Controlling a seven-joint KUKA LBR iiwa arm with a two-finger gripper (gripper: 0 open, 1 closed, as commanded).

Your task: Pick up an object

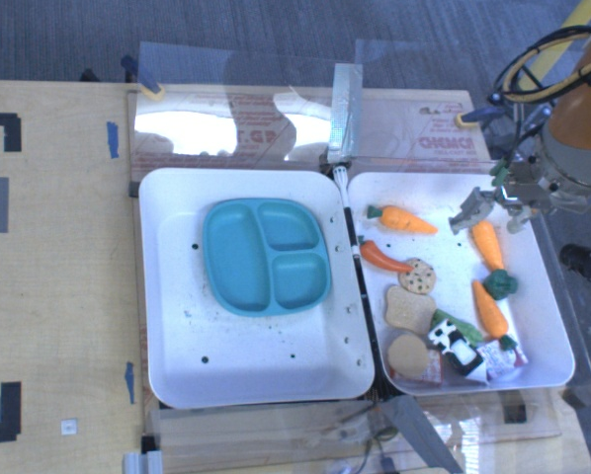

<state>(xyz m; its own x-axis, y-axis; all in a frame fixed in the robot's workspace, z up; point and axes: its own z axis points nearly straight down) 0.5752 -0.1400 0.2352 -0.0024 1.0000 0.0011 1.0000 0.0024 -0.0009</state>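
Note:
My gripper (493, 212) hangs over the far right part of the right bin (557, 309). It is open, its two grey fingers spread to either side, with nothing between them. Just below it lies an orange carrot (487, 246) whose green top (501, 284) points toward the front. A second carrot (405, 219) rests at the bin's far left. A third carrot (489, 308) lies nearer the front.
The right bin also holds a red pepper (385, 257), a cookie (416, 278), a bread slice (408, 311), a round bun (407, 355), a black-and-white toy (454, 344) and a wrapped item (503, 359). A blue divided plate (268, 255) sits in the left bin (172, 334).

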